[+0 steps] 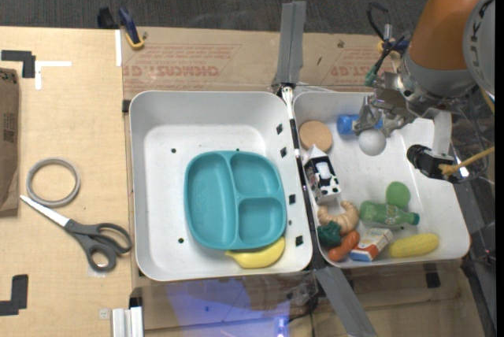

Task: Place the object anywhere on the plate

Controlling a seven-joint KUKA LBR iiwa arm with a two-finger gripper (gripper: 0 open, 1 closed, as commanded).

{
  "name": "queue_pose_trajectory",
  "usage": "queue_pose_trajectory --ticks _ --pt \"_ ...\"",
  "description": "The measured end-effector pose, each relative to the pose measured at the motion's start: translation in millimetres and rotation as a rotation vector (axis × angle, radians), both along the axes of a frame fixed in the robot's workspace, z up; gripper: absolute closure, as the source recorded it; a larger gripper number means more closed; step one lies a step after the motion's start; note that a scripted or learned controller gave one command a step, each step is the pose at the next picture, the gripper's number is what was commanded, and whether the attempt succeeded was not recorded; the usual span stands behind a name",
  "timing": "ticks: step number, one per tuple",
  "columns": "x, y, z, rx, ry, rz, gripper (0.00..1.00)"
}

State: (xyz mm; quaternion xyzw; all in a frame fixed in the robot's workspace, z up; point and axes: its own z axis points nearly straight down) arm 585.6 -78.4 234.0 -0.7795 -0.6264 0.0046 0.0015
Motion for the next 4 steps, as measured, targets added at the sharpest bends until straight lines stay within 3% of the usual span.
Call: queue_pose_trajectory --ticks 1,2,3,4 --pt "-31 80 -44 0.004 -0.004 0.137 1.00" --pt "-44 156 -44 0.004 -0.004 0.231 1.00" --pt "-44 156 -44 0.003 -0.005 0.229 0.00" --pt "-44 156 -44 0.003 -0.005 0.229 0.00"
